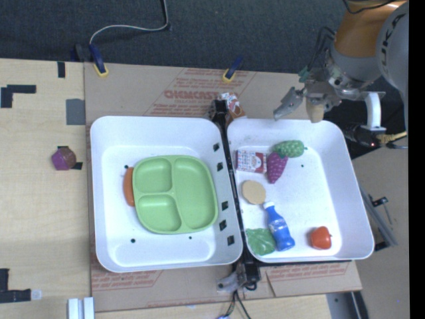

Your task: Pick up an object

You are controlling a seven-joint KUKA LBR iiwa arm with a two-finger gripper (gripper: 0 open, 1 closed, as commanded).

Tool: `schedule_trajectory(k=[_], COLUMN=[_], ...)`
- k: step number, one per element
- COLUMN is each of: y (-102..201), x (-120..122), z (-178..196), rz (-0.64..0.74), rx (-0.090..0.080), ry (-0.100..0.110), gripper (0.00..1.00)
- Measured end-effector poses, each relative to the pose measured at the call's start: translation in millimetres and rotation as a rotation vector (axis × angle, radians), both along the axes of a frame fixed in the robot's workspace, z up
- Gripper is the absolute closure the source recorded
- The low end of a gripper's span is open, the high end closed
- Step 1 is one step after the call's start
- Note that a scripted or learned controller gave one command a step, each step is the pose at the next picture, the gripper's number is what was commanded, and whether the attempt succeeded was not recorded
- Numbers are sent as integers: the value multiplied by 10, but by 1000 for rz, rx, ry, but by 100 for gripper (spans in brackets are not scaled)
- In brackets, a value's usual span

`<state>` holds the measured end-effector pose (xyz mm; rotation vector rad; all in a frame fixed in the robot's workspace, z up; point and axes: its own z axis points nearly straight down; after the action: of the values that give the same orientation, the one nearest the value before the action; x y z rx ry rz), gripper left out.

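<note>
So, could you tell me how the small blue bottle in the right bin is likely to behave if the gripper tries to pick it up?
The blue bottle lies on its side, so it may roll if nudged. It looks like small toy plastic, probably light and stiff, perhaps slippery. One end touches the green leafy item, which might shift along with it.

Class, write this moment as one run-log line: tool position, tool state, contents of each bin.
tool: above right bin's far edge | open, holding nothing | left bin: green tray

one fixed camera looks down aslant on both white bins (106,178).
</note>
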<state>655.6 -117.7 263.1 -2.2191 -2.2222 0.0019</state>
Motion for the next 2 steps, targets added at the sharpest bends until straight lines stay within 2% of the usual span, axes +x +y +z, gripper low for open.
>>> schedule_trajectory(k=[1, 2], y=[263, -110], x=[-522, -577], z=[-798, -1674], rz=[0, -1], rx=[0, 0], ry=[2, 2], gripper=[0, 0])
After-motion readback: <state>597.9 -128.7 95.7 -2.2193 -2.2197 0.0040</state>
